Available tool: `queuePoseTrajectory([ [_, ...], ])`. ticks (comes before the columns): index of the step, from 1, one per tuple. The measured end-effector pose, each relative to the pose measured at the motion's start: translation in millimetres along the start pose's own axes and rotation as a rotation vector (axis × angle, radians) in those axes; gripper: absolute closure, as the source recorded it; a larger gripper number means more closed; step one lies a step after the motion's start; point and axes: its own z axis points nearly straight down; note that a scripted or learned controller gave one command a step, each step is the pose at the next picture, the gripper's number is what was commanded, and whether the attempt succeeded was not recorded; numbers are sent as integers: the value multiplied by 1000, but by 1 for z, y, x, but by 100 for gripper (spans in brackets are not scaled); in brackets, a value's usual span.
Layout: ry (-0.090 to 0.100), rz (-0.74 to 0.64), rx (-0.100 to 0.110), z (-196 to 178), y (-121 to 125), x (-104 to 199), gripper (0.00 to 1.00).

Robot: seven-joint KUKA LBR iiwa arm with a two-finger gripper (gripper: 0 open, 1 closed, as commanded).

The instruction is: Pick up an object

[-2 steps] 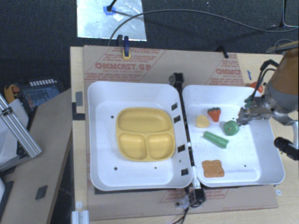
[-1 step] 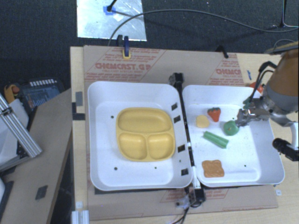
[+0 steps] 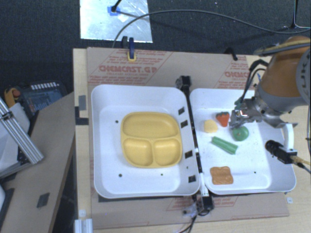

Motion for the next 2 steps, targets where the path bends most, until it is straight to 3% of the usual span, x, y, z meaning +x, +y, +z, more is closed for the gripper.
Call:
queuePoseTrajectory([
  [2,0,0,0,7,21,105,100],
])
